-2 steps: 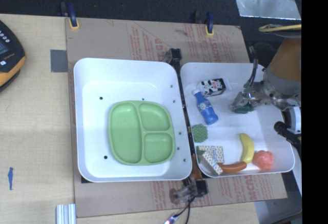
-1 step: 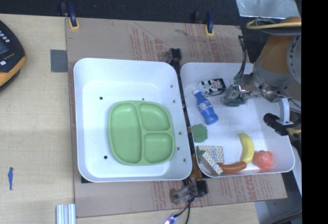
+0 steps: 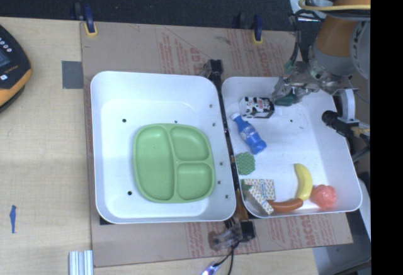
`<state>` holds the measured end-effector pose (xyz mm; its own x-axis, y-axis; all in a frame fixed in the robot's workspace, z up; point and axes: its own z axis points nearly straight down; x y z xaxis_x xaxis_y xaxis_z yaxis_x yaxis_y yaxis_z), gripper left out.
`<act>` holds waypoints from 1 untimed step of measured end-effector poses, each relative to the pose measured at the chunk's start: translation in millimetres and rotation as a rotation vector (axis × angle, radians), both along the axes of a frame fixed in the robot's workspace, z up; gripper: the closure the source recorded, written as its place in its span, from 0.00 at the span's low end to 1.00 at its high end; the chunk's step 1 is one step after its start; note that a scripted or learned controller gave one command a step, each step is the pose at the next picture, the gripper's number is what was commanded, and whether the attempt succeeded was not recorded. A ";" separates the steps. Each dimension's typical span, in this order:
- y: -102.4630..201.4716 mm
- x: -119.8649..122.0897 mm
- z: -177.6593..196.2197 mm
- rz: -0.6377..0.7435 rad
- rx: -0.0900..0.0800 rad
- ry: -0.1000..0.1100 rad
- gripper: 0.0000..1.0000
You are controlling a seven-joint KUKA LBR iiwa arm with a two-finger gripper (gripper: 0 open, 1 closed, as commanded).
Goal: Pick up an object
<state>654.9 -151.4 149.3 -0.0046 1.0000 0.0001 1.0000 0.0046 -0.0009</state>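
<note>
We see the gripper (image 3: pixel 284 94) low in the right bin (image 3: pixel 327 141); whether it is apart or together we cannot tell. Just left of it lies a small black-and-white object (image 3: pixel 257 106).

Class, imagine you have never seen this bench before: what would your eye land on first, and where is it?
Most likely the green divided plate, lying alone in the left bin. Next come the bright small things in the right bin: a blue bottle near its left side, and a yellow banana beside a red ball at its near end. The gripper hangs over that bin's far end.
</note>
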 end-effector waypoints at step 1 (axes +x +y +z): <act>-9.4 -18.0 65.4 -0.001 -0.001 -0.001 1.00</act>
